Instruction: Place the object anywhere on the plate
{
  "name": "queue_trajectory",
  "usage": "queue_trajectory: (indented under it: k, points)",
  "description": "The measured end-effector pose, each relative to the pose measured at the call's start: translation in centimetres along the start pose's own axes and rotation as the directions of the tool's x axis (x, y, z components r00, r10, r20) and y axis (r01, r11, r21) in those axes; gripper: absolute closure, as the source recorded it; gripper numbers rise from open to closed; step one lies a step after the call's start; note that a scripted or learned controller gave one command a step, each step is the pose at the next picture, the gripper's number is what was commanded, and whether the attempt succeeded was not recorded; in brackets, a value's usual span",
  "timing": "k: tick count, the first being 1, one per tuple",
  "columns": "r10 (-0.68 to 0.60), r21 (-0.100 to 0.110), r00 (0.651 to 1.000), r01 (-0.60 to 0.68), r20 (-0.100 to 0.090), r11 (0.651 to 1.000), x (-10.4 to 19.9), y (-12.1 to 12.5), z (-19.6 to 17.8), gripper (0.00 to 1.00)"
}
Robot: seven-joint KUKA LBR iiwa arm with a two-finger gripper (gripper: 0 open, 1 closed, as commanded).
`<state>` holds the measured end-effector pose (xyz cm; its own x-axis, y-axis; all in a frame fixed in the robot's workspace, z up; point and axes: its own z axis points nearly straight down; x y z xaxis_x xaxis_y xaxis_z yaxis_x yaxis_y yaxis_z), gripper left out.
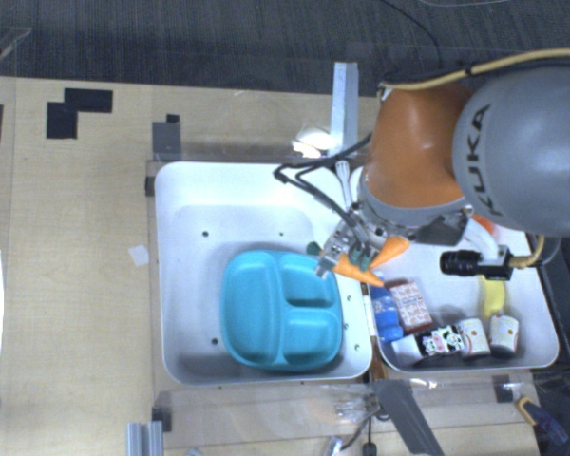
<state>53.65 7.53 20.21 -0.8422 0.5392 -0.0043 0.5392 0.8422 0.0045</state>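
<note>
A blue plate (pixel 266 312) with divided compartments lies in the left white bin (pixel 195 226), toward its front right. My gripper (pixel 346 256) hangs under the grey and orange wrist, just above the divider between the two bins and over the plate's upper right corner. An orange carrot-shaped object (pixel 385 252) sits between its fingers, lying slanted, with its thin end pointing left toward the plate. The gripper is shut on it. The arm hides the carrot's upper part.
The right bin (pixel 543 348) holds a blue box (pixel 386 315), a patterned box (pixel 411 304), a black and white toy (pixel 445 341), a yellow piece (pixel 494 298) and small white items. A black cable (pixel 304 175) loops over the left bin's back.
</note>
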Motion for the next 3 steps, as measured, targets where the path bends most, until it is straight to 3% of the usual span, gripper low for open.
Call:
queue_trajectory:
  k: [1,2,3]
  points:
    - [0.0,0.0,1.0,0.0,0.0,1.0,0.0,0.0,0.0,0.0]
    - [-0.169,0.0,0.986,0.169,0.001,0.986,-2.4,-1.1,1.7,0.0]
    - [-0.455,-0.001,0.891,0.455,0.005,0.891,-3.8,0.9,-3.1,0.0]
